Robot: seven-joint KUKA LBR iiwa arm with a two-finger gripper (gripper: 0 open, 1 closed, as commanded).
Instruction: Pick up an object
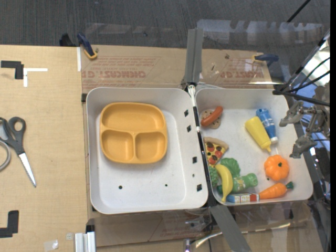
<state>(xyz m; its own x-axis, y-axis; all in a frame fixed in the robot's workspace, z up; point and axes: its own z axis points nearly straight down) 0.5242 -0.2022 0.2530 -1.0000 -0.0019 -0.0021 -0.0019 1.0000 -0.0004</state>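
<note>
Toys crowded the right bin while the claw waited at the desk's right edge.

The left bin [142, 193] carried a yellow divided plate [134, 133], likely a drop-off spot; the right bin [236, 101] held the pickable toys: mustard bottle [258, 132], pumpkin [276, 167], banana [225, 179] lying on green lettuce [231, 167], carrot [274, 190], pizza slice [215, 150], hot dog [211, 116] and blue bottle [266, 122]. The claw [304, 127] sat beside that bin's right wall, apparently holding nothing; its opening I cannot tell. Toys along the bin's near wall lay packed close, probably hindering a clean grasp. Scissors [18, 143] lay by the desk's left edge.
</note>
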